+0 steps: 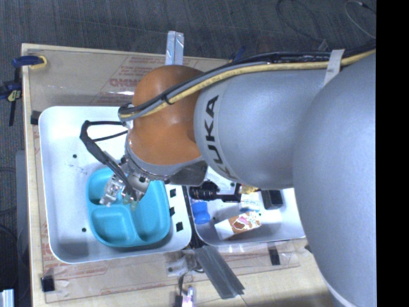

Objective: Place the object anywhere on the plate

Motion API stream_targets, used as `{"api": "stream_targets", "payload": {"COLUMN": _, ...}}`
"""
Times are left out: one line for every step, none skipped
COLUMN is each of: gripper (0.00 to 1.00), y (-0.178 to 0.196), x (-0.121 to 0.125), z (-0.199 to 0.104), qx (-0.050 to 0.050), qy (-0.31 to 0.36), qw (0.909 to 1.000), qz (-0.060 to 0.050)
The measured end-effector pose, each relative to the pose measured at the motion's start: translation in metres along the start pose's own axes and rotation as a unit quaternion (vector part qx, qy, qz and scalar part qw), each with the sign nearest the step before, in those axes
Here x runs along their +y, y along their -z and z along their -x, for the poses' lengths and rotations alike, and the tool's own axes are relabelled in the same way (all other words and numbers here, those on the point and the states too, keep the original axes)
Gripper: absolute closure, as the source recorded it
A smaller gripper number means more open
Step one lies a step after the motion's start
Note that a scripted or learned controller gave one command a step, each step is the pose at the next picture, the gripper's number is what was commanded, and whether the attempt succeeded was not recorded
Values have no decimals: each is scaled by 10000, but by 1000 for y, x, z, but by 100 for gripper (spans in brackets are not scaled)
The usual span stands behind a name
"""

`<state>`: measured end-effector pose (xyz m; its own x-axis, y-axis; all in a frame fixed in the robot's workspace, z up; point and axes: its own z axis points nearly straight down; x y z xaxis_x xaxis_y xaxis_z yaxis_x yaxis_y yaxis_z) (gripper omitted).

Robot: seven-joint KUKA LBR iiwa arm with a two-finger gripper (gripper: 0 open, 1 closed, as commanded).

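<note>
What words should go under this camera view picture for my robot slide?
Grey robot arm lowers its tool over a blue divided plate in the left white bin.

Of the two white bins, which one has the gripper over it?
The left bin, the one holding the blue divided plate. The gripper hangs above that plate. The right bin instead holds a small blue object and a packet.
</note>
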<state>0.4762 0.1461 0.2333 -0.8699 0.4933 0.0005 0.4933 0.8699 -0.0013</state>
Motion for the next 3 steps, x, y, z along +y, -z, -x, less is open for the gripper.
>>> {"api": "stream_targets", "payload": {"gripper": 100, "y": -100, "x": 51, "z": -30, "qx": 13, "qy": 810, "qw": 9967, "qz": -11}}
{"api": "stream_targets", "payload": {"gripper": 100, "y": -40, "x": 63, "z": -35, "qx": -2, "qy": 1057, "qw": 9944, "qz": 7}}
{"api": "stream_targets", "payload": {"gripper": 100, "y": -6, "x": 62, "z": -35, "qx": -7, "qy": 763, "qw": 9971, "qz": 6}}
